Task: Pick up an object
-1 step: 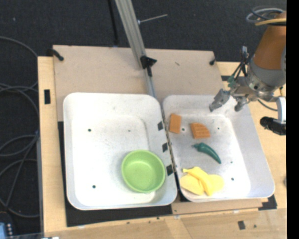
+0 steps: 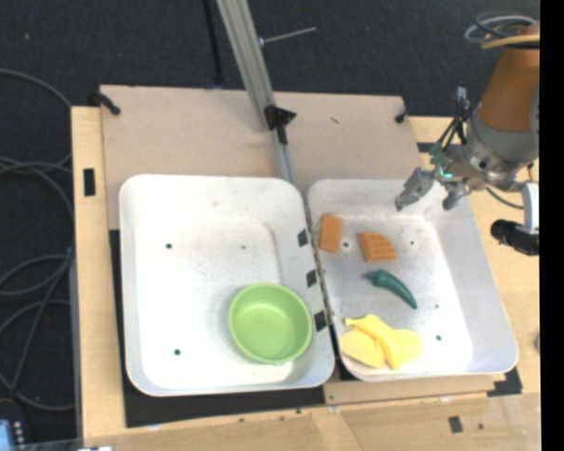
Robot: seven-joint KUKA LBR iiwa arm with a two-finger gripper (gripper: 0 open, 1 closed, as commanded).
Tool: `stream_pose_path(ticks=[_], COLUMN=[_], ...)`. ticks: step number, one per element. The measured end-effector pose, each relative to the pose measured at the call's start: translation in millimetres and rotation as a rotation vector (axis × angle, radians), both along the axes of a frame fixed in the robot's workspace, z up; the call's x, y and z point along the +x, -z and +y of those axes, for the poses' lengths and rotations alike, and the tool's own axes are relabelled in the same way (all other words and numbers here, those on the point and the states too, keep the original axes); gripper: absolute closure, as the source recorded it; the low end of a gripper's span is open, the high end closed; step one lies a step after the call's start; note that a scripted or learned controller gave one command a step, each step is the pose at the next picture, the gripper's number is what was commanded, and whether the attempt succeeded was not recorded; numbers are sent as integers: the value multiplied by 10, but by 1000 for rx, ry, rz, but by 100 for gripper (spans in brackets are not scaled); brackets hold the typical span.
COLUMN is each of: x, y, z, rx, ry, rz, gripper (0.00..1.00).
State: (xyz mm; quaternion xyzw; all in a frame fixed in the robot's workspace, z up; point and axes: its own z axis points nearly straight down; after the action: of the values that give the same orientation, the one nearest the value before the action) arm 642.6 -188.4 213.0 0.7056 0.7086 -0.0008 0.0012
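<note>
On the left of the frame, the left bin sits on the counter and carries a green bowl in its lower right corner, upright and close to the divide between the bins. From the top of the frame a grey metal rail slants down to that divide. Just right of it, in the right bin, an orange block lies near the bin's left wall, with a second orange piece just beside it. Below these lies a dark green pepper, and in the lower left corner a cluster of yellow pieces. At the upper right, the gripper hangs over the right bin's upper edge, its jaws spread apart with nothing between them, well apart from every object.
</note>
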Motion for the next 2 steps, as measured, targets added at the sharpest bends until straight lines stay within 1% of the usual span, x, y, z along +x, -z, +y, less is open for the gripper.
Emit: stream_pose_path(ticks=[1,2], x=[-13,-2], y=[524,950], z=[87,102], rx=[1,1], ry=[0,-2], rz=[3,3], gripper=[0,0])
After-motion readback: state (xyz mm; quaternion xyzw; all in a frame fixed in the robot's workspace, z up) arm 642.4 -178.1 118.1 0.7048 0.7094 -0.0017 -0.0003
